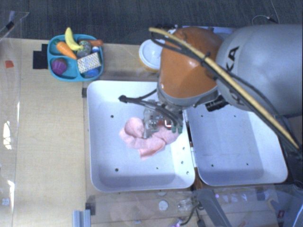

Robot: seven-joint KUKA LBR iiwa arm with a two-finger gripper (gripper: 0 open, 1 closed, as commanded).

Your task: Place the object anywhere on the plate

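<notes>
The end effector (152, 125) hung low over the left white bin (106, 169), right on a crumpled pink cloth (143, 137) lying near the bin's middle. Whether its fingers were apart or closed on the cloth could not be told. The right bin (246, 164) sat just beside. A blue divided plate (75, 56) with toy food rested on the desk (42, 141), well apart.

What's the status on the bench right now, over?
Gripper low in left bin, right above pink object; grip unconfirmed. Blue divided plate of toy food sits outside, beyond bin's far left corner. Nothing between them.
</notes>
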